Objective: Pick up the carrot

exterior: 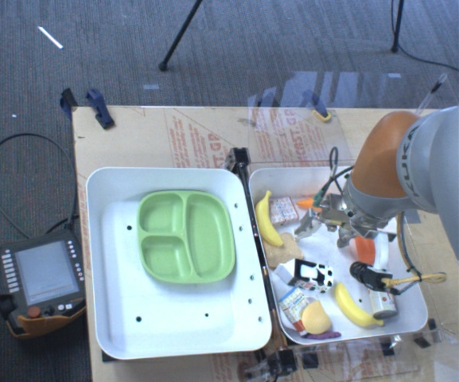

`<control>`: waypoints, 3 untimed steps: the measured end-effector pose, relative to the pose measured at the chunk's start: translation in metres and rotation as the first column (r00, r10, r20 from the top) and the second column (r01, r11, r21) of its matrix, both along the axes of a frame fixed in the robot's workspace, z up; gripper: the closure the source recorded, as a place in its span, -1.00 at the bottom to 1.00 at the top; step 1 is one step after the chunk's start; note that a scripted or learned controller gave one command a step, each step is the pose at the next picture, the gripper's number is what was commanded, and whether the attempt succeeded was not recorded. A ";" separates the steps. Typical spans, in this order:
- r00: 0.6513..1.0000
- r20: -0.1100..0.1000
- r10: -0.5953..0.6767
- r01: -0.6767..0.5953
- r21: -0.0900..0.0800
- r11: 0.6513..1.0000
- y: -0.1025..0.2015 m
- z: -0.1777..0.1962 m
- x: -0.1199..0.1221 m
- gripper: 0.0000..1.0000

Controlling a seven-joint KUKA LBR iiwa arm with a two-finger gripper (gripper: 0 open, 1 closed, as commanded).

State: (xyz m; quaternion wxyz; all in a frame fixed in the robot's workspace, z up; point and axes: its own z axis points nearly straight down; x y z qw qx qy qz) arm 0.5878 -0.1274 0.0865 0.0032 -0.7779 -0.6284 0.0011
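Gripper (pixel 326 231) hangs open and empty over the right bin (pixel 417 309), what looks like the carrot (pixel 363 250) lies just beside it touching a white item (pixel 382 251), so an off-centre close likely pinches that neighbour or shoves the carrot away.

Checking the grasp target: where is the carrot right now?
In the camera view, the carrot lies in the right bin near its right wall, beside the end effector and above the lower banana.

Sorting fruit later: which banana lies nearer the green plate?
The banana along the right bin's left wall; the other banana lies toward that bin's front right corner.
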 end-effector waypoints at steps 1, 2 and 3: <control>0.991 0.003 -0.131 0.131 -0.002 0.991 -0.015 0.001 0.056 -1.00; 0.991 0.001 -0.130 0.130 -0.001 0.991 -0.015 0.011 0.056 1.00; 0.996 -0.006 -0.093 0.093 0.000 0.996 -0.006 -0.001 -0.051 1.00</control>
